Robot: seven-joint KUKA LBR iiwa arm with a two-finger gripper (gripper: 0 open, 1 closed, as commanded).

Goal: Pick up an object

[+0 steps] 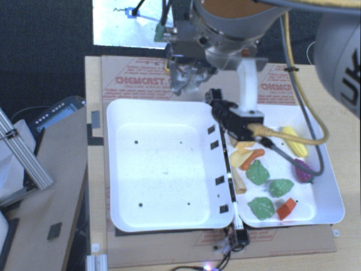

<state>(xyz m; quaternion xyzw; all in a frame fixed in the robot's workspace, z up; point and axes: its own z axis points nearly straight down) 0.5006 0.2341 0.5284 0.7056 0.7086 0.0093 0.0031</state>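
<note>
While tool [189,79] hangs beyond left bin's [163,171] far rim, right bin [334,206] crowded

Both bins are plain white. The left bin [163,109] has a few tiny dark dots on its floor, and the right bin [333,208] is the same white. Colours in the right one: three green leafy pieces [257,173], an orange carrot-ish piece [252,158], a red-orange wedge [286,208], a yellow piece [294,141] and a purple piece [304,173]. There are small black tabs [214,145] along the seam. The sheet [135,81] underneath is tan with repeated red CHEMCAST lettering, and the tabletop [345,168] is pale beige. The arm [225,21] is grey with an orange band.
</note>
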